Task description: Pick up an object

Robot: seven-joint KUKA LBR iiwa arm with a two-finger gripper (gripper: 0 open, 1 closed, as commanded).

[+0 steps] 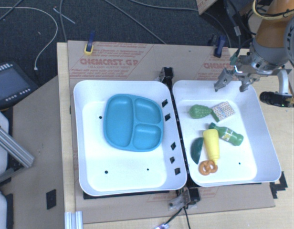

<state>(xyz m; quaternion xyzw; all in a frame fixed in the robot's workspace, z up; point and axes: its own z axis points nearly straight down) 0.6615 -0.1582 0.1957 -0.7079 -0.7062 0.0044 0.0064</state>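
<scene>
- While the gripper (232, 82) hangs open and empty over the far edge of the right bin (266, 142), the objects lie below it.
- A yellow bottle (212, 144) lies mid-bin, touching a pretzel (208, 166).
- A blue plate (133, 122) sits in the left bin (89, 142).

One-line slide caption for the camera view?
Open gripper hovers over right bin of small objects; blue tray in left bin.

Robotics lab bench. Grey-and-orange arm (273, 27) over two white bins (85, 142) clamped on a printed cardboard sheet (118, 58); loose cables (47, 18) on dark carpet beyond the sheet, monitor (11, 82) at its left.
</scene>
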